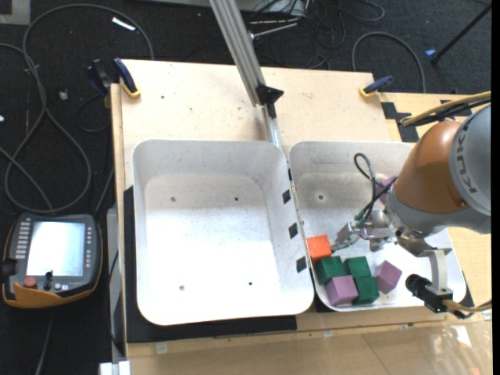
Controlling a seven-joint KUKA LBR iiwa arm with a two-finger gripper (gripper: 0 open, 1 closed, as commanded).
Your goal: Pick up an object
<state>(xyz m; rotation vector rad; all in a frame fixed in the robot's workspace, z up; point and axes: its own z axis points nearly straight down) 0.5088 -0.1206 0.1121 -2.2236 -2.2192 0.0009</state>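
Note:
In the right bin, several small blocks lie bunched at the near edge: an orange block, two green blocks, and two purple blocks. My gripper hangs low over the bin, just right of the orange block and above the green ones. The grey arm with its orange band comes in from the right. Nothing is seen between the fingers, and the wrist hides how they stand.
The left bin sits beside the right one on the wooden bench. A metal pole slants down to the bins' shared edge. Clamps mark the bench's far corners. A teach pendant lies on the floor at left.

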